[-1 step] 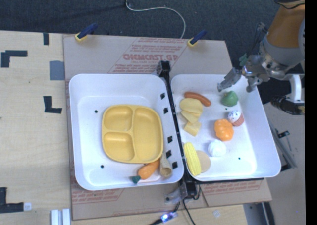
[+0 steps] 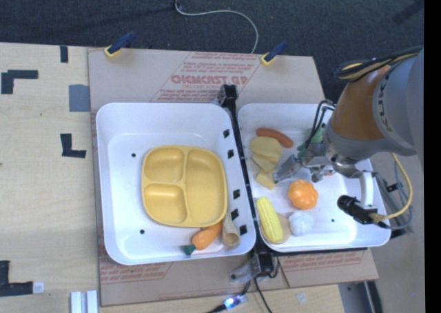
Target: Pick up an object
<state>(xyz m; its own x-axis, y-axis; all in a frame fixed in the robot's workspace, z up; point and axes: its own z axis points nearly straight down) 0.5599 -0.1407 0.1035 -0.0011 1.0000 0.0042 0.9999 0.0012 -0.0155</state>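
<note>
Cardboard (image 2: 207, 81) lies under both white bins. My pincer (image 2: 293, 167) hangs low in the right bin (image 2: 344, 236); whether it is apart or together, I cannot tell. Just below and to its right sits the orange fruit (image 2: 302, 194); pale yellow pieces (image 2: 264, 153) lie just to its left, the corn cob (image 2: 269, 219) further below.

Both bins (image 2: 114, 167) look like smooth white plastic with a slight sheen. The yellow tray (image 2: 185, 185) is matt plastic. The corn (image 2: 269, 219), orange (image 2: 302, 194) and carrot (image 2: 204, 238) look like glossy toy plastic. Under the bins lies matt brown cardboard (image 2: 200, 81) with red print, on a pale wood-grain bench (image 2: 41, 187). The arm (image 2: 372, 108) has smooth grey and orange shells.
</note>
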